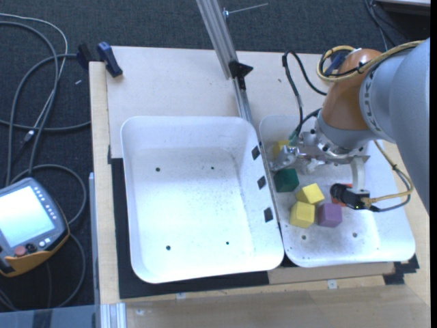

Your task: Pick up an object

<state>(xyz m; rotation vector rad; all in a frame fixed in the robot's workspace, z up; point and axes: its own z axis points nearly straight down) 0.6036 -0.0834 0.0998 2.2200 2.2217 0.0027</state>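
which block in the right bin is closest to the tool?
The dark green block. It lies just below-left of the tool, at the bin's left wall. The two yellow blocks and the purple block sit farther down the bin.

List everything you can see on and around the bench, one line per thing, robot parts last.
left bin: 1, white, left half of the bench
right bin: 1, white, right half of the bench, under the arm
green block: 1, dark green, right bin near its left wall
yellow blocks: 2, yellow, right bin, just below the green block
purple block: 1, purple, right bin, beside the lower yellow block
small yellow piece: 1, yellow, right bin, upper left, partly hidden
pendant: 1, grey with orange, floor left of the bench
metal rail: 1, silver, slanting above the bins
arm: 1, grey with orange band, from the right
tool: 1, metallic, over the right bin
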